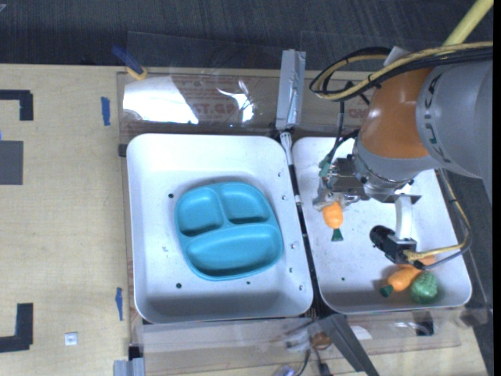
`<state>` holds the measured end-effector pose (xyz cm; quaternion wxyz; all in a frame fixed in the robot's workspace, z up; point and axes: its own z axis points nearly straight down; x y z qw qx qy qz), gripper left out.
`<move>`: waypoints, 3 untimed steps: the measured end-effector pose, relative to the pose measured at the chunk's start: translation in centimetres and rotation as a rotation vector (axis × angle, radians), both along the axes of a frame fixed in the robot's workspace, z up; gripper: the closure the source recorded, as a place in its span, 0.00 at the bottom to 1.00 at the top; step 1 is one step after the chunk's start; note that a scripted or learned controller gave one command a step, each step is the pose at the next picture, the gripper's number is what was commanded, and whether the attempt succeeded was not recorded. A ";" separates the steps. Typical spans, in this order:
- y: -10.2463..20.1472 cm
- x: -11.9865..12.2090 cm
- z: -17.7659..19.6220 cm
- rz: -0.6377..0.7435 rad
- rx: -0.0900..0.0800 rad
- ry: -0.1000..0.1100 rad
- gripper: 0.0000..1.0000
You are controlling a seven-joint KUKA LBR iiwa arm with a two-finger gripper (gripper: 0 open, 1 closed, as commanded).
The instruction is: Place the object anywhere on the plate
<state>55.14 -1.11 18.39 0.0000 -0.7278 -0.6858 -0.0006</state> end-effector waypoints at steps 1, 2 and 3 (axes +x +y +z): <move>5.2 7.7 0.1 0.189 -0.001 -0.001 1.00; 13.5 5.9 -2.6 0.119 0.002 0.007 1.00; 13.1 6.0 -2.4 0.113 0.000 0.004 0.00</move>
